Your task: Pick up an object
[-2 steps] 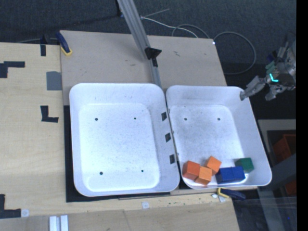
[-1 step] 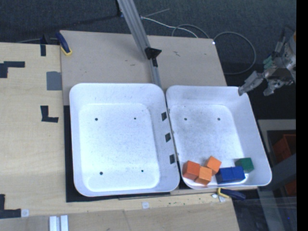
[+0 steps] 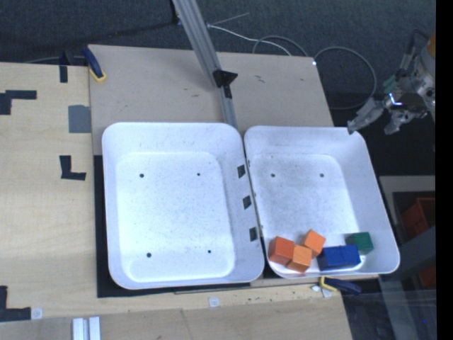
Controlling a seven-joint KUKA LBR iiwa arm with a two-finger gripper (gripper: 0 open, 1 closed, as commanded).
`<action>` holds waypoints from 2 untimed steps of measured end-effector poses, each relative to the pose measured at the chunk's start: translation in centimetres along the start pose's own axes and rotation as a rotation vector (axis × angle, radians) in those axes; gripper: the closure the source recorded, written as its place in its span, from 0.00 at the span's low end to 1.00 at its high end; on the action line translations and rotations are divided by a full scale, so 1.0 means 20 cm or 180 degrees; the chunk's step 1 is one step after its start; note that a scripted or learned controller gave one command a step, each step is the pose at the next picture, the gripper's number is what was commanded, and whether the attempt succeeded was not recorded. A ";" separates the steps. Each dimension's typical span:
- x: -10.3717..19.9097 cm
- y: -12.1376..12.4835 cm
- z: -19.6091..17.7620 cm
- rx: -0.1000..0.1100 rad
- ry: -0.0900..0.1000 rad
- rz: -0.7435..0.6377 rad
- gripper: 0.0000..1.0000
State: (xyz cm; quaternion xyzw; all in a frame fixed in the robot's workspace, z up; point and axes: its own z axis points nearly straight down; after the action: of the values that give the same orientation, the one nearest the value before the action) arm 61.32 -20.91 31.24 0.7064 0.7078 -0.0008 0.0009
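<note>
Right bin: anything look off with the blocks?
Nothing damaged or spilled. The blocks are all crowded into the right bin's near corner: three orange blocks, a blue block and a green block. The gripper sits outside its far right corner.

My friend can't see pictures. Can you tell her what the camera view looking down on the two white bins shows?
Two shallow white bins sit side by side on a bench, and the right bin holds a huddle of blocks at its near edge: three orange blocks, a blue block and a green block. The gripper hangs beyond that bin's far right corner, away from the blocks.
</note>
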 end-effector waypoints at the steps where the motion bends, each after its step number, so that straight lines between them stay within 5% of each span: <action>1: 0.00 -0.11 -0.02 0.0003 0.0005 0.0004 0.00; 2: 0.00 -0.23 -0.02 0.0008 0.0007 0.0005 0.00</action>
State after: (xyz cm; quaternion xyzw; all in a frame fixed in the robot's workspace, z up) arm 56.66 -20.89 31.60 0.7070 0.7072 -0.0009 -0.0008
